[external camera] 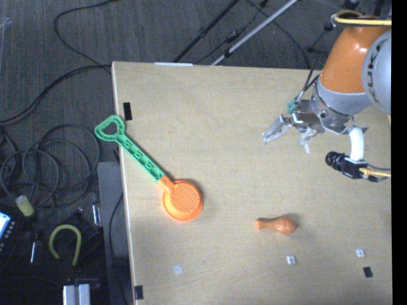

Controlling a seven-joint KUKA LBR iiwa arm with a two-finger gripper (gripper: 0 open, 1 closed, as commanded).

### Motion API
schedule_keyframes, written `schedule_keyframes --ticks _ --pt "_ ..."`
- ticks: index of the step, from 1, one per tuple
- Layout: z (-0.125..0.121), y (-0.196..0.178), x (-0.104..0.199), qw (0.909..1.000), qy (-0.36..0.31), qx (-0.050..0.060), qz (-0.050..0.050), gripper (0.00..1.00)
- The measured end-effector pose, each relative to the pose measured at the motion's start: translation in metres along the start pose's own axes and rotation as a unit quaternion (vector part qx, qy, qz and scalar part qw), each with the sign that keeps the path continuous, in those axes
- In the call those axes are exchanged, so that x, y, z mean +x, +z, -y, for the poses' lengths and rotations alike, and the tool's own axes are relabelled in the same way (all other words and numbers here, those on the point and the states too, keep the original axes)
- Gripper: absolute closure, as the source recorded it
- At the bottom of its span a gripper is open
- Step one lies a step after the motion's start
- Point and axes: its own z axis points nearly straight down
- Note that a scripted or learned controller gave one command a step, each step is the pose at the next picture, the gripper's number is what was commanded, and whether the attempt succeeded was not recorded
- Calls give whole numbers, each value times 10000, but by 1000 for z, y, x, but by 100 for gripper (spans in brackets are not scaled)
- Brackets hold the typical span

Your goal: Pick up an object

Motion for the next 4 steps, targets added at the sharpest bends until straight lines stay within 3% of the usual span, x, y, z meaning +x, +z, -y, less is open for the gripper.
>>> schedule_keyframes --ticks 1,2,3,4 --pt "-27 23 -72 9995 326 -5 14 0" --pt "-63 129 -73 10000 -61 -1 25 0" --pt "-64 119 -89 9797 -2005 -22 27 0" --pt "-64 128 -48 9392 -3435 -17 14 0"
